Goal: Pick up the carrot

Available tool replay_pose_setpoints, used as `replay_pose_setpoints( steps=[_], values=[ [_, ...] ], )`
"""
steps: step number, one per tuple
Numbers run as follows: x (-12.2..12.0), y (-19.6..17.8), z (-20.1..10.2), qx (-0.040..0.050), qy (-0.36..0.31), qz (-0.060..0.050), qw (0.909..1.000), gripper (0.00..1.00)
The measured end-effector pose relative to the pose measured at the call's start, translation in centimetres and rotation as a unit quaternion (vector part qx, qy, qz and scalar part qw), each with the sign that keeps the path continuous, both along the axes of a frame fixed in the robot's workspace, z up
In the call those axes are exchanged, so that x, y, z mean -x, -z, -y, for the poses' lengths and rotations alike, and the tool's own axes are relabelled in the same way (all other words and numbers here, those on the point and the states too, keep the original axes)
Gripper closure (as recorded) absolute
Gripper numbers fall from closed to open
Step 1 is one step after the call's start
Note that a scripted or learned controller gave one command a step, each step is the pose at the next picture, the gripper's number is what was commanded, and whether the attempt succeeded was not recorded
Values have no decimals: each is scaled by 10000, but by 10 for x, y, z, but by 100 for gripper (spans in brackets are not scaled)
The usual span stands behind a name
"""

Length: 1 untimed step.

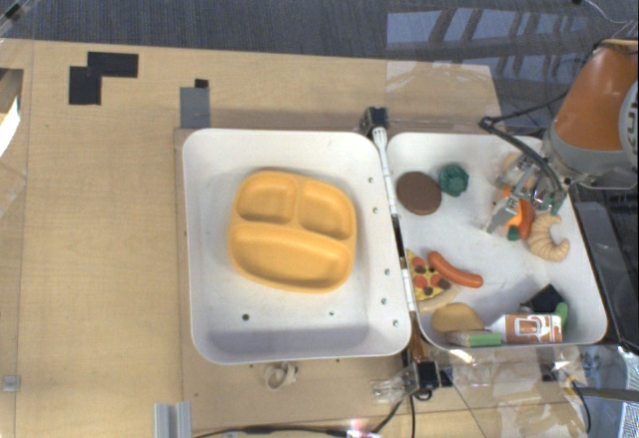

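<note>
While our gripper hangs low over the right bin, we see the carrot between its metal fingers, its orange body pinched and its green end poking out just below the fingertips, so the grasp looks closed on it. Just below and to the right of the gripper lies a croissant, touching or nearly touching the carrot, while a brown disc and a green piece sit well to its left.

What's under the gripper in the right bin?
The gripper sits over the carrot, orange with a green end, beside the croissant. Its fingertips' contact is covered.
</note>
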State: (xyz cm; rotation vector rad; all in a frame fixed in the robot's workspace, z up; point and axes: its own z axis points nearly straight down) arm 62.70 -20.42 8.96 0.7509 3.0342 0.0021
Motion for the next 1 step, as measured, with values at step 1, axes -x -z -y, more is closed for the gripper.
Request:
replay_pose_setpoints(
  steps=[1],
  values=[
    [-4,-15,-1,18,-38,64,10000,100]
  ],
)
